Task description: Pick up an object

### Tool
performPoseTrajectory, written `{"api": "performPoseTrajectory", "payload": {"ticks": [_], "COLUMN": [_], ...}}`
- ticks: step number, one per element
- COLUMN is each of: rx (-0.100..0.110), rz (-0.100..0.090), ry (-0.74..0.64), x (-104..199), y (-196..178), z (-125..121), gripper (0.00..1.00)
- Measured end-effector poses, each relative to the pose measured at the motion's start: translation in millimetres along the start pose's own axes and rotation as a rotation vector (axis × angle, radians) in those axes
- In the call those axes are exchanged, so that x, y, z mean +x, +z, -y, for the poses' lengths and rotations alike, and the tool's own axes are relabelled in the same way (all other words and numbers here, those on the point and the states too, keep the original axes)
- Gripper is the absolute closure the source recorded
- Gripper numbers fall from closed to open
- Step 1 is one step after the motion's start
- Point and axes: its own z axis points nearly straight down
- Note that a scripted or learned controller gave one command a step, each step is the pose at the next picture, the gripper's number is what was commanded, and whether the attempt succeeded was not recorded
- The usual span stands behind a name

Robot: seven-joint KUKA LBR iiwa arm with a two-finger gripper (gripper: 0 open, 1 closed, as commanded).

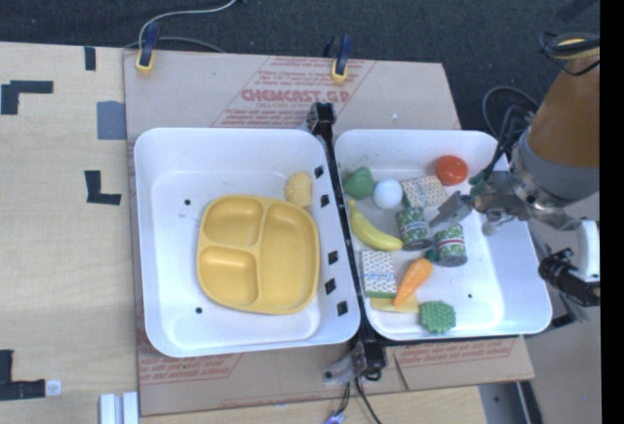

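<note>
Two white plastic bins sit side by side; the gripper (458,209) hangs over the right bin (507,300), and whether it is open or closed cannot be told. Just below its tip stands a small cylindrical can (449,245) with a green-and-white label, and a second like can (412,227) stands just to its left. Further left lies a smooth curved banana (373,230), its long axis running diagonally. Below the tip an orange carrot (413,282) lies tilted, tapering down-left. Above it rests a round red tomato (450,169). Far left, a yellow compartment plate (258,254) fills the left bin (161,217).
</note>
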Motion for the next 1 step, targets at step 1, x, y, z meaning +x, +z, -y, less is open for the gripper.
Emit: {"api": "performPoseTrajectory", "payload": {"ticks": [1], "rx": [-0.005], "rz": [0.001], "ry": [0.000], "x": [-18.2], "y": [115.1], "z": [-51.6], "gripper": [0.00]}}
